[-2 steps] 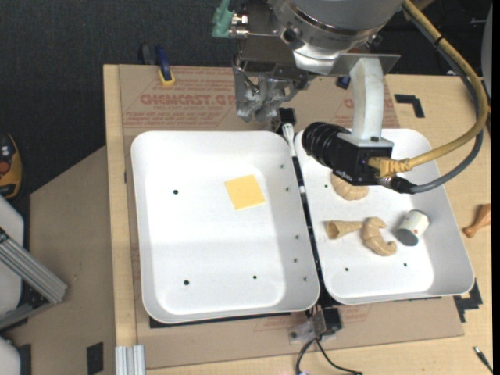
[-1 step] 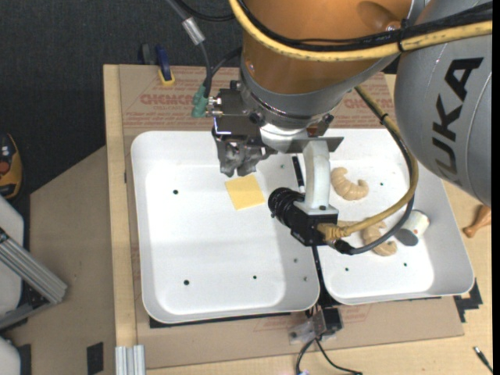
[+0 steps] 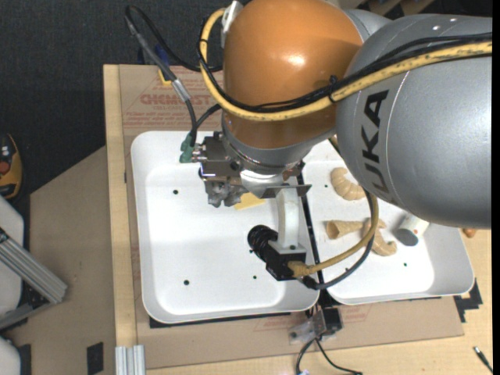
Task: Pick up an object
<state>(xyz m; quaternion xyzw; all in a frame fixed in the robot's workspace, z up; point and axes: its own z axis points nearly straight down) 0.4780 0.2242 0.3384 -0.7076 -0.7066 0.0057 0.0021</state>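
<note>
My gripper (image 3: 222, 187) hangs low over the left white bin (image 3: 180, 241), under the arm's big orange band. Its dark metal body sits near the middle of that bin's far half. A small yellow object (image 3: 248, 201) peeks out just right of the gripper, partly hidden by the wrist; I cannot tell whether the gripper touches it. In the right bin (image 3: 422, 276) lie a tan curved piece (image 3: 348, 184), a tan cone-like piece (image 3: 344, 227) and another tan piece (image 3: 383, 245).
A small grey object (image 3: 407, 237) lies beside the tan pieces in the right bin. The arm covers the divider between the bins and most of the right bin's far side. A black cable fitting (image 3: 269, 255) hangs over the left bin's near right.
</note>
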